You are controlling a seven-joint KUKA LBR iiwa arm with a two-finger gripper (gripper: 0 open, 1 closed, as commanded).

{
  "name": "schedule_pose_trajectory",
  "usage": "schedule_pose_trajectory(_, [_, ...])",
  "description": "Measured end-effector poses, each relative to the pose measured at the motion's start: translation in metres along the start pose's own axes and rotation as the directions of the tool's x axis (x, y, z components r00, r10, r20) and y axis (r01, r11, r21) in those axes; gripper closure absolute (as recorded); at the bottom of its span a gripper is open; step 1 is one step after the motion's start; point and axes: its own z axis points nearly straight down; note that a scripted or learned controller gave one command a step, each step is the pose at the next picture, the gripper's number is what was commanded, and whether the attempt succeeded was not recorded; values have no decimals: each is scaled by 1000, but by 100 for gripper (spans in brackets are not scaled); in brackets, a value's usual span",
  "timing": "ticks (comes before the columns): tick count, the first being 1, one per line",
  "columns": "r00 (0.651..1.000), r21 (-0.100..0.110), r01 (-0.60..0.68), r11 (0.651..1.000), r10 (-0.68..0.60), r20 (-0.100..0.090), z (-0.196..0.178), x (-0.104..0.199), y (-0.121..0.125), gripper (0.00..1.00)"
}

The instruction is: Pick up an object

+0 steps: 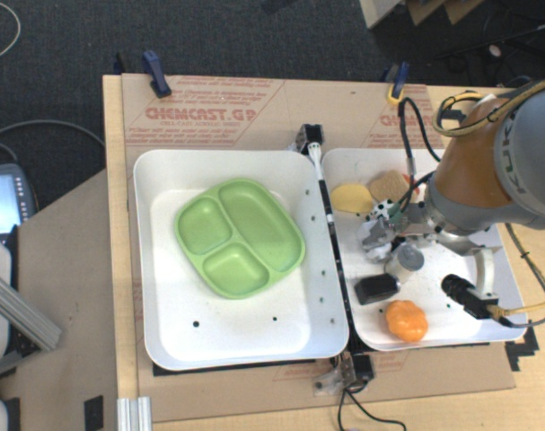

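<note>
Overhead slanted view of the worktop (209, 106), which bears two shallow white bins side by side.

The left bin (155, 268) holds a green divided plate (241, 238) with three compartments. It lies flat, near the bin's centre and turned askew to the walls.

The right bin (447, 335) holds the smaller loose things:
- A yellow piece (350, 198) lies at the far left of this bin, near the wall shared with the left bin.
- A tan piece (388, 186) lies just beside it on the right.
- A small black-and-white item (381, 210) lies just in front of these two; it is too small to identify.
- A black block (376, 287) lies flat toward the near side.
- An orange ball (406, 321) lies near the front rim, just right of the block and apart from it.

The grey arm (474, 173) enters from the right, its orange band above the wrist. It carries the hand (387, 239) low over the middle of the right bin, between the yellow and tan pieces behind and the black block in front.

Whether the hand is released or clenched cannot be told from this angle, and nothing is seen grasped in it. A grey rounded form (407, 259) just beside the hand may be part of it.

Two blue clamps (155, 72) grip the far edge of the worktop.
</note>
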Motion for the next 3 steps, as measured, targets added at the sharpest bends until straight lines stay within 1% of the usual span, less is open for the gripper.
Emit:
schedule_pose_trajectory(1, [1000,18,5,1000,-4,-8,-215,92,-32,0])
schedule_pose_trajectory(2, [1000,23,1,1000,-1,-7,-220,89,-31,100])
schedule_pose_trajectory(3, [1000,29,1,1000,-1,-9,-196,145,-39,100])
